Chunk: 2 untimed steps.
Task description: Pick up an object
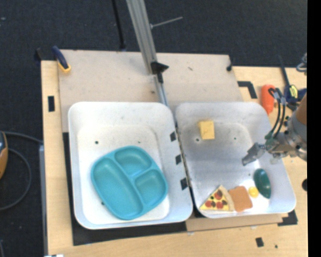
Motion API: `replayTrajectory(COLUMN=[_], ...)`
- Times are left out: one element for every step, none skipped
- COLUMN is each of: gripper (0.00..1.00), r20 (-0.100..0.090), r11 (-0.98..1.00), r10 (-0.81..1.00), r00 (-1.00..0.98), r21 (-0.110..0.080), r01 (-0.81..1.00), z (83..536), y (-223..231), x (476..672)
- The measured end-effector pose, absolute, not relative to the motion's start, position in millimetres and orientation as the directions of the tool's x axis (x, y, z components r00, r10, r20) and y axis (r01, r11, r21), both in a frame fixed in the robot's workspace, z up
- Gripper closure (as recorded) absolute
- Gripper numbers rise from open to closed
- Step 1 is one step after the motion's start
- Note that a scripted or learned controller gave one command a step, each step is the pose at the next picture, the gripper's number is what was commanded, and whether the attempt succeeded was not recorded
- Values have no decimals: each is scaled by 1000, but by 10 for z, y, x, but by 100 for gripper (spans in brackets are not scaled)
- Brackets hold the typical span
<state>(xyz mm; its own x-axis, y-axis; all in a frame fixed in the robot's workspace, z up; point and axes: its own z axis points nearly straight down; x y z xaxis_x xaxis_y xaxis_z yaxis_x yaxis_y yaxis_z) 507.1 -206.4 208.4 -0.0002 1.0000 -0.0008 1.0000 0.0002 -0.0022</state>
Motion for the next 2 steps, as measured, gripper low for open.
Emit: replayTrajectory(gripper=[0,0], r20=[0,1], r11=[0,2], r10=[1000,1000], r00=[0,-2], r21=[-3,4], r01=[1000,1000], z=[1589,1085], y=[-2046,-2042], x=[4975,4993])
